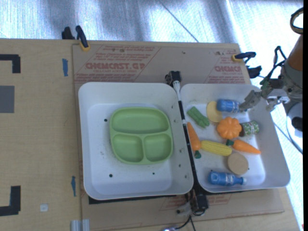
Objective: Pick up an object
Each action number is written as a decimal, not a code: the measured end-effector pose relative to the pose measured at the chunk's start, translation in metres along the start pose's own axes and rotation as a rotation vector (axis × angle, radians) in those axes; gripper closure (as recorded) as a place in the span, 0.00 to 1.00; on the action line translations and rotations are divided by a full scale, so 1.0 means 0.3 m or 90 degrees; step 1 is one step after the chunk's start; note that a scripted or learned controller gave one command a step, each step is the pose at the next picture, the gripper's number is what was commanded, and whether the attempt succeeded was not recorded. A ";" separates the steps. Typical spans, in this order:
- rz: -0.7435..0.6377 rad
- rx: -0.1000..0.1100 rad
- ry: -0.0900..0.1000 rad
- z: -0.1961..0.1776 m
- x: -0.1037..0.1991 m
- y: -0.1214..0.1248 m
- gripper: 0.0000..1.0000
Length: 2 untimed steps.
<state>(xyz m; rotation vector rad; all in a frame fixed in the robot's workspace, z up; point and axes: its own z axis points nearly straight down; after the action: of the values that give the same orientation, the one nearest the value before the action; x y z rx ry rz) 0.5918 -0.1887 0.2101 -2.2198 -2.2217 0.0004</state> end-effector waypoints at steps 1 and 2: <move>-0.001 -0.004 -0.001 0.413 0.128 -0.041 0.00; 0.000 -0.006 -0.003 0.376 0.123 -0.038 1.00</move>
<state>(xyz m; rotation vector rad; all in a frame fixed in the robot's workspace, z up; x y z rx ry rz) 0.5803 -0.1517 0.0973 -2.2269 -2.2287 -0.0054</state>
